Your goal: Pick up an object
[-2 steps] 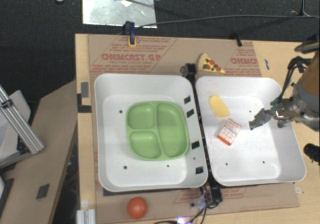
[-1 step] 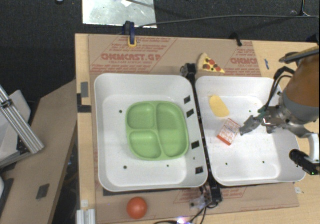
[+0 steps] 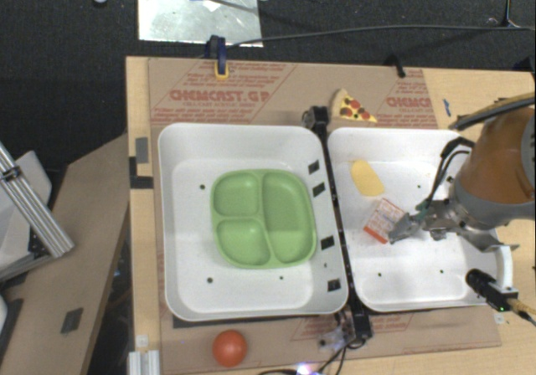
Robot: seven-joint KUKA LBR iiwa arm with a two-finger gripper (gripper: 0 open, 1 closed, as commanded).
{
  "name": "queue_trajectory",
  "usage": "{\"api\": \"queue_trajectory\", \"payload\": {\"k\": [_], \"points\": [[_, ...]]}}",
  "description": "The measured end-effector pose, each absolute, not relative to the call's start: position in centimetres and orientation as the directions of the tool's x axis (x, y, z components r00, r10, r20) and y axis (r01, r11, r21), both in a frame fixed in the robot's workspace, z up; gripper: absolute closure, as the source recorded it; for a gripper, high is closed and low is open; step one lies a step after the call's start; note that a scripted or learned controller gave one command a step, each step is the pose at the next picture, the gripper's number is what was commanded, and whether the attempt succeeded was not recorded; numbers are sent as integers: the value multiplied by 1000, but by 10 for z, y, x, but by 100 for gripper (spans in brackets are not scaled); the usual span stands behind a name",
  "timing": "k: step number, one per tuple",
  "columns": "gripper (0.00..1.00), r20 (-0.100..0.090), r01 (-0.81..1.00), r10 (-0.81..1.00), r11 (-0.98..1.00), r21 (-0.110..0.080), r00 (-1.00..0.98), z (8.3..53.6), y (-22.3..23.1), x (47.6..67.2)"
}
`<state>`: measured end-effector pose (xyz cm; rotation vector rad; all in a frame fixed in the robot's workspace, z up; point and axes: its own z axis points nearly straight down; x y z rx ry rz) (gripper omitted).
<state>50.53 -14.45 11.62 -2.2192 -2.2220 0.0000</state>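
Observation:
In the right bin [image 3: 419, 285] lie a pale yellow oval piece [image 3: 366, 177] near the back left and a small clear packet with red print [image 3: 382, 219] in the middle. My gripper [image 3: 408, 226] hangs low over the right bin, right beside the packet's right edge, with its dark fingers pointing left toward it. I see nothing between the fingers. The arm's orange band [image 3: 502, 160] rises behind it at the right.
The left bin [image 3: 188, 281] holds a green divided plate [image 3: 262, 218]. A pizza-slice toy [image 3: 353, 106] lies on the board behind the bins. An orange ball [image 3: 229, 347] rests on the board in front. A black clip divider [image 3: 328, 197] joins the bins.

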Motion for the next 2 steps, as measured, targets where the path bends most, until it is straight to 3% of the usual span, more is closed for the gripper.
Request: {"api": "queue_trajectory", "payload": {"k": [1,2], "points": [[0,4,1000,1000,2,2,-2,88,-144,508],[100,3,1000,1000,2,6,-2,99,-144,509]]}}
